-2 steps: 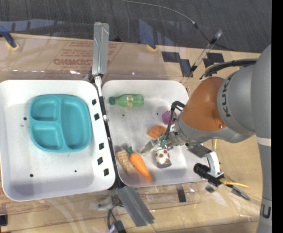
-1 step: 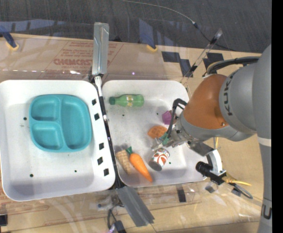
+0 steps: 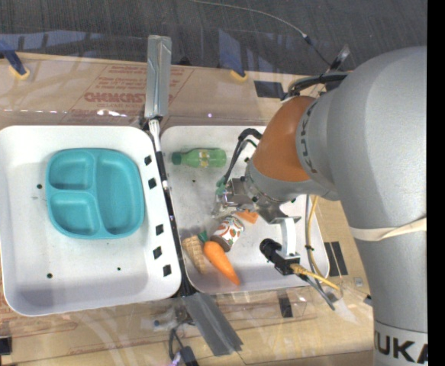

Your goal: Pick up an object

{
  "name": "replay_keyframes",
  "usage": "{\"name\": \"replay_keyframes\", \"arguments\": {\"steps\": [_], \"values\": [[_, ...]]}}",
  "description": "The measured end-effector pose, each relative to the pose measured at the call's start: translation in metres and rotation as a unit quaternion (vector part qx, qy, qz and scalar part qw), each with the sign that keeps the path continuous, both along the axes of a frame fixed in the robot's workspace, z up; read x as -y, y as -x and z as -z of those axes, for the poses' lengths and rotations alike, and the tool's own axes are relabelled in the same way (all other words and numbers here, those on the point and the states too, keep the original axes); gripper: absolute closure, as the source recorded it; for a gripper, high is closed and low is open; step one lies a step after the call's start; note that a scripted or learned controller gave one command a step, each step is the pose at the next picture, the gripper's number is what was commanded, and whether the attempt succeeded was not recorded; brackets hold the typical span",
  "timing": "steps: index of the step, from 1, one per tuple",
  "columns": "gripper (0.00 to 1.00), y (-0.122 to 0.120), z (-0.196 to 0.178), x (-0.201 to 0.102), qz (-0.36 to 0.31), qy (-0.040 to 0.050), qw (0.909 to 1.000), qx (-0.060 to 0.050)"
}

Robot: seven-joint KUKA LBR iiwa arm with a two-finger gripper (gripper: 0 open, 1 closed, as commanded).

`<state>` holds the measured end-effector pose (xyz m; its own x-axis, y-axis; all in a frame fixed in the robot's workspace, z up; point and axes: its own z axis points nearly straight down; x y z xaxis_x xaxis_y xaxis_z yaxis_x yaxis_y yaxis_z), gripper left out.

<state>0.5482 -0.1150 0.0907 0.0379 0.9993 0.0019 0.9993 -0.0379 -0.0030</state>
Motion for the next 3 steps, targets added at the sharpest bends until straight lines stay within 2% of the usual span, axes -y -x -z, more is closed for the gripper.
{"name": "replay_keyframes", "arguments": {"steps": [1,2,3], "values": [[0.0,0.0,0.0,0.002,0.001,0.0008,1.0,0.0],[0.0,0.054,-0.001,0.036,-0.058,0.0003,0.9983,0.0],[1.0,0.053,-0.012,0.036,-0.061,0.0002,0.9981,0.001]]}}
